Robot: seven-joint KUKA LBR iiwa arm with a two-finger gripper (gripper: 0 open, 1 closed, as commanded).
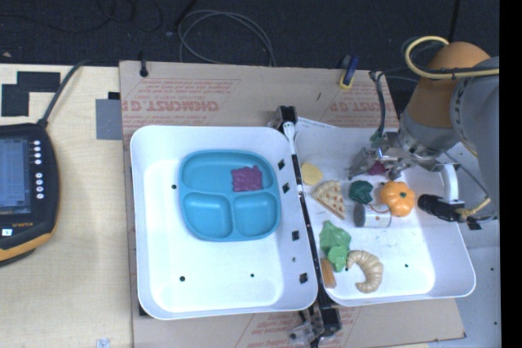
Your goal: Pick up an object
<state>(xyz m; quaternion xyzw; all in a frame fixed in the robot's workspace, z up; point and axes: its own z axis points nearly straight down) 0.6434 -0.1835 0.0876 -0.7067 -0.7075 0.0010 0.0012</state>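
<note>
Gripper (377,161) hovers right of centre frame, finger state indeterminate; dark green toy (361,191) lies directly below-left, orange pumpkin (396,198) below-right.

Two bins side by side, pendant off at nine o'clock

The left bin (155,257) holds a divided tray (212,216) with a small block (246,178) in its one o'clock compartment. In the right bin (440,273), a disc (311,174) lies at ten o'clock, a wedge (330,197) just beside it, a pumpkin (396,198) toward three o'clock, leafy greens (334,238) and a croissant (366,269) at six o'clock. The pendant (20,183) rests on the bench, well apart from the bins.
</note>
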